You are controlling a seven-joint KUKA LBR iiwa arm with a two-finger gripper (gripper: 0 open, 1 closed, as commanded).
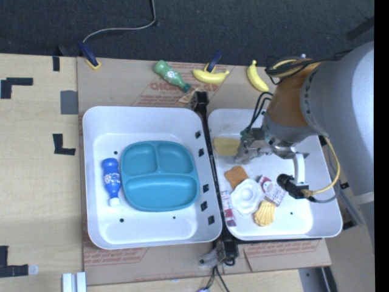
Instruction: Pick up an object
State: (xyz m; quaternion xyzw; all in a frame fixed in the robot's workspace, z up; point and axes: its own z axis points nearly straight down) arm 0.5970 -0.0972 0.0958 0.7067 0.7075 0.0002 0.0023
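- My arm [331, 111] comes in from the right and hangs over the right bin [322, 224], bent down so the wrist points at the bin's upper left part, where the small things lie.
- The left bin [97, 126] sits just beside the right bin, their walls touching along the middle; it holds a blue plate [160, 176] with a blue bottle [110, 180] lying next to it, both well apart from me.
- Beyond the right bin's far wall, on the bench, lie two bananas [210, 75] and a green bottle [172, 76], outside my work area.
- My gripper [248, 148] is low over the right bin's floor; whether it is spread or pressed together I cannot tell.
- The yellow block [223, 145] lies in the right bin's upper left corner, just beside my gripper, on its left; I judge it the likeliest pick, not yet lifted.
- Lower in the right bin lie a brown cracker [236, 175], a white cup [245, 197] and a yellow shell [265, 213], clustered near its front left.
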